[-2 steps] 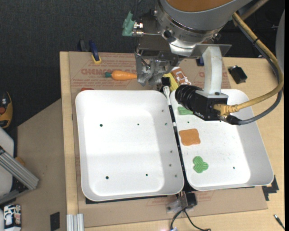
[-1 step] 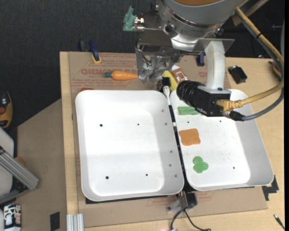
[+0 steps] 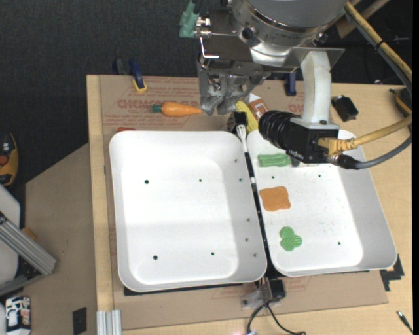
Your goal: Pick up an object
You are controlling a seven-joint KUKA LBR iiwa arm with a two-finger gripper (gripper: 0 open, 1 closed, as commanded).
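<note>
A toy carrot is lying on its side on the brown surface, just behind the back rim of the left bin, its green top pointing left and its orange tip pointing right toward the jaws. The jaws are hanging above the surface right beside the carrot's tip, at the back corner where the two bins meet; whether they are open or closed cannot be told, and nothing is visibly sitting between them. In the right bin, a green oblong piece is lying near the back, an orange flat piece is sitting in the middle, and a green leafy piece is resting toward the front. A yellow object is partly showing behind the bins, near the jaws. The grey arm is looming over the back of the bench.
</note>
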